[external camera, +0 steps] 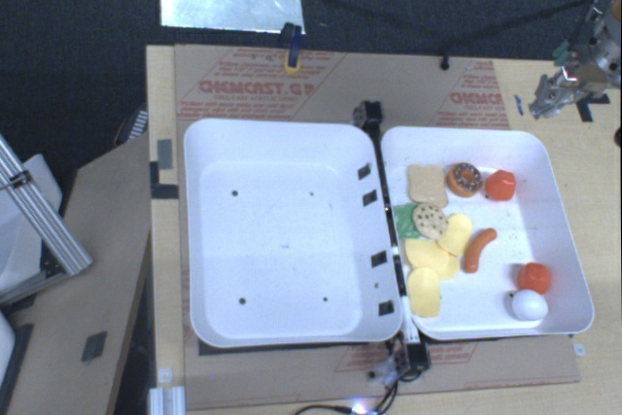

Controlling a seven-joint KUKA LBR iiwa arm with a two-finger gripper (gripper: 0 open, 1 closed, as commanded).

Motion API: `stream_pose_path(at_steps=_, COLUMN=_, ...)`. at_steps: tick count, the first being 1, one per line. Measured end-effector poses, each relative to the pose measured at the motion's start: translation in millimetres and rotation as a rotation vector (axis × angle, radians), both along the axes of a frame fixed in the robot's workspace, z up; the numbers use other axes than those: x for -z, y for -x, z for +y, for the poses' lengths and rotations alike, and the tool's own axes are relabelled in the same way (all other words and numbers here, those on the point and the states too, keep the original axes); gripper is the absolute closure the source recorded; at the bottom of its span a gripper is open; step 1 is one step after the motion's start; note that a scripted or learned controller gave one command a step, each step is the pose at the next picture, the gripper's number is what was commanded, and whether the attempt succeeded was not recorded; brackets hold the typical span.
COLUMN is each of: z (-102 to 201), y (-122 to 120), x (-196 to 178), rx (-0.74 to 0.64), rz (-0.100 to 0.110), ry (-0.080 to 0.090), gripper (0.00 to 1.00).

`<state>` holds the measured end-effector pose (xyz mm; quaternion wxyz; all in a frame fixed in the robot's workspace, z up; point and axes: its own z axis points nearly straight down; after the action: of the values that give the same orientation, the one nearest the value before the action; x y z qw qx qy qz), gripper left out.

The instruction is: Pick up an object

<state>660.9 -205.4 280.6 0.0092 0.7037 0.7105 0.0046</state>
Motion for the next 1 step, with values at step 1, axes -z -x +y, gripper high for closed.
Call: stream_pose_path(at_steps=1, z=52.2, y=-8.7, x=-22.9, rx=0.003, rz=0.015, ry=-0.006, gripper=1.00)
